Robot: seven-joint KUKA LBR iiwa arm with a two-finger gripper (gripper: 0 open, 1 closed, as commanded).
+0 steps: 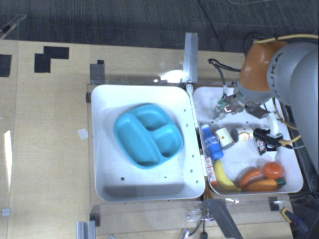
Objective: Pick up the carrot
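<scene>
Carrot (261,185): smooth orange taper, lying flat at the near edge of the right bin (294,183), touching a glossy red-orange pepper (249,176) and just beside a round tomato (272,170). A curved yellow banana (222,175) and a blue plastic bottle (211,143) lie along that bin's left wall. Left bin (104,183) holds a glossy blue divided tray (147,134), rounded corners, three compartments. Arm bends in from the right, orange band up top, gripper (225,106) low over the right bin's far end, well apart from the carrot. Can't tell its state.
</scene>
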